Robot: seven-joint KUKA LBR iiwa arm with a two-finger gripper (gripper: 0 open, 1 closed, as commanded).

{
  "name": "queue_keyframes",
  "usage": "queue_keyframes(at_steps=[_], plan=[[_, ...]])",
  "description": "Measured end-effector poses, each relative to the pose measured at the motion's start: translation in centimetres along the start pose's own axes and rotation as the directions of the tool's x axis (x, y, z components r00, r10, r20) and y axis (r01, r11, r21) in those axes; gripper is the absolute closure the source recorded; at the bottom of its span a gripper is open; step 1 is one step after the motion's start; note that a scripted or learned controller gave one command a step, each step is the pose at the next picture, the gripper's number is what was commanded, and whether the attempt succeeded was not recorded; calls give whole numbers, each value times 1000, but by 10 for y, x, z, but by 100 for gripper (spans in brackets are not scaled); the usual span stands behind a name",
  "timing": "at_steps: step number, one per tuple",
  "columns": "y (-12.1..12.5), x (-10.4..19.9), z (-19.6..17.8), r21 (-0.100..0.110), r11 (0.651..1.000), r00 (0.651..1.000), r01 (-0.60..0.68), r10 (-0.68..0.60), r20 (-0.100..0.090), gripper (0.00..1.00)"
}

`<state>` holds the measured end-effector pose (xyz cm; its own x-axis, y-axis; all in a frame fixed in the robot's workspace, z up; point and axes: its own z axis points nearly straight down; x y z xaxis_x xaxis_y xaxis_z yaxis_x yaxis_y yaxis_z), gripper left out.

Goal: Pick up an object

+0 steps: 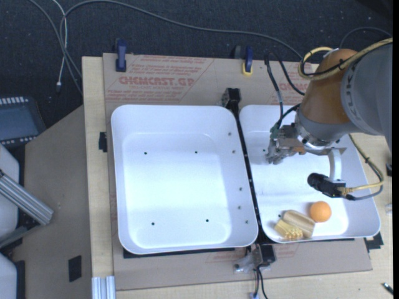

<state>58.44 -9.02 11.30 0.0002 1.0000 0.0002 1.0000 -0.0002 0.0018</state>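
Note:
In the right bin [262, 185], near its front edge, lie an orange ball [320, 211] and a tan and yellow corn-like piece [294, 224], side by side. My gripper [276, 154] hangs over the upper left part of that bin, well behind both objects. Nothing shows between its fingers. The arm's grey body and orange band cover the back right of the bin.
The left bin [181, 179] sits beside the right one, their rims meeting along a dark divider [246, 173]. Blue clamps [120, 52] hold the board at the back. Cables run over the floor behind the bench.

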Motion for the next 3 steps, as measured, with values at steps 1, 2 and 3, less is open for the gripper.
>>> queue_keyframes(at_steps=[1, 2, 3], plan=[[2, 3, -63, -4, 1000, 1000, 1, -1, 1, 100], [3, 3, -114, -4, 1000, 1000, 0, 0, 1, 100], [-25, 58, -112, 1, 1000, 1000, 4, -4, -1, 100]])
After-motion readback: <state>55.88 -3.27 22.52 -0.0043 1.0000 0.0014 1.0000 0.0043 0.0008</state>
